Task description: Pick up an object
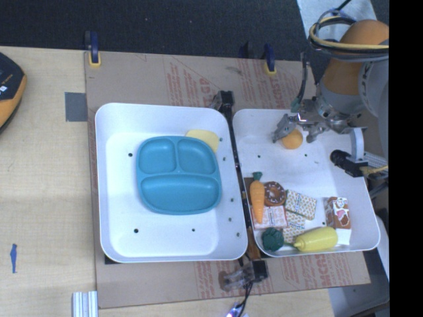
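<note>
So your gripper (291, 131) is over the far end of the right bin (305, 177), and there's a small orange ball (291, 139) sitting between its two fingers, so it looks clamped on that. The ball is round, plain orange, no markings you can make out, and it's well clear of the pile of stuff at the near end of that same bin.

That pile: a toy carrot (256, 201) along the bin's left wall, a chocolate donut (273, 193) just beside it, a couple of patterned cracker packets (300, 205), a yellow banana-ish piece (315, 240), something green (272, 238), and a small carton (338, 212) with a red and white print. Any writing on the packets is too small to read.

Left of that bin, the other bin (119, 236) holds a blue divided plate (178, 175) with a pale yellow thing (204, 138) tucked behind it.
</note>
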### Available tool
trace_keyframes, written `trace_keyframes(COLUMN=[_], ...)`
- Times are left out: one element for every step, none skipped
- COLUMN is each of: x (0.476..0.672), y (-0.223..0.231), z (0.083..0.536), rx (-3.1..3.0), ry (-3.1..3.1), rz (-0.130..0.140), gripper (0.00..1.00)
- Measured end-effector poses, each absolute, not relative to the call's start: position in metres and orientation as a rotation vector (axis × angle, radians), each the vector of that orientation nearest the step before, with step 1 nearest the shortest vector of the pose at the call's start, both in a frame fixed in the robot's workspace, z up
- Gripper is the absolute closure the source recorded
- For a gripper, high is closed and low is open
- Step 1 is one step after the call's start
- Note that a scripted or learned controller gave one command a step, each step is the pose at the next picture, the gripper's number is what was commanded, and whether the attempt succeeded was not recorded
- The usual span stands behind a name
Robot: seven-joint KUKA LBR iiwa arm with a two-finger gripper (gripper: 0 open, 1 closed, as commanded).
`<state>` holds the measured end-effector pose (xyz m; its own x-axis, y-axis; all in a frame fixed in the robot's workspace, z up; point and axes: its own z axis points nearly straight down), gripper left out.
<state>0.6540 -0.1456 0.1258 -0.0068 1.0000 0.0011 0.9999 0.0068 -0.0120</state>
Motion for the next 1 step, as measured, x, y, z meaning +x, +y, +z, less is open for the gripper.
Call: trace_keyframes(x=[0.6549], y=[-0.1738], z=[0.0895], rx=[-2.215], ry=[-2.221], rz=[0.01], gripper=[0.0])
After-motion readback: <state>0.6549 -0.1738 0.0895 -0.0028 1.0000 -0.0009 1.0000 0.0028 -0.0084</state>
